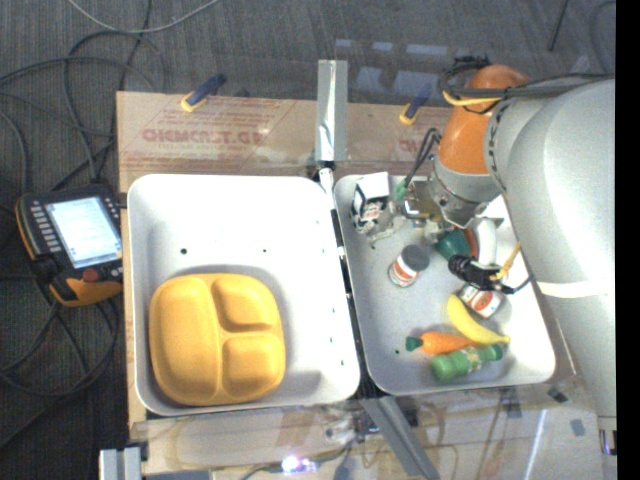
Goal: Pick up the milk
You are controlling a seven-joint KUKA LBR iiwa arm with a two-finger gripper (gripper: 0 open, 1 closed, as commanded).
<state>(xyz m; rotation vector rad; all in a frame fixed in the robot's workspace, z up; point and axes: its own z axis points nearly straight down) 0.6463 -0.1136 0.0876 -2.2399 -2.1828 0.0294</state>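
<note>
Right bin (385, 368) crowds milk (370, 200) beside can (404, 267), banana (470, 321), carrot (440, 343).

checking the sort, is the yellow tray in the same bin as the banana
No, the yellow tray lies in the left bin, while the banana lies in the right bin.

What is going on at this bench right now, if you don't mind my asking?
The arm's gripper is down at the back of the right bin, right beside the milk carton. A can, banana, carrot and green bottle lie nearer the front. A yellow tray sits in the left bin.
</note>
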